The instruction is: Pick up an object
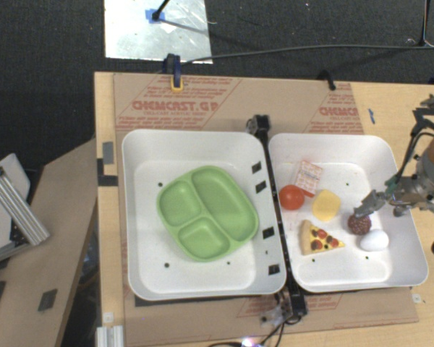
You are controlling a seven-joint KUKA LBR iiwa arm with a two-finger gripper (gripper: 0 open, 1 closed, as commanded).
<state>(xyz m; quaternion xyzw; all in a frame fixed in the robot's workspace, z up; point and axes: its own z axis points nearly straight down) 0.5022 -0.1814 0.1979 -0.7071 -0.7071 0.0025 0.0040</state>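
Your target, the dark red ball (359,224), sits in the right bin (401,157) near its right wall, a white egg (374,241) touching on the near side. Gripper (364,212) tip rests on the ball; claw state can't be told. Left: lemon (326,205), pizza slice (320,238), tomato (291,196).

green tray (206,212): smooth matt plastic | bins (202,144): glossy white plastic | bench (224,96): printed brown cardboard | far sheet (158,20): shiny foil
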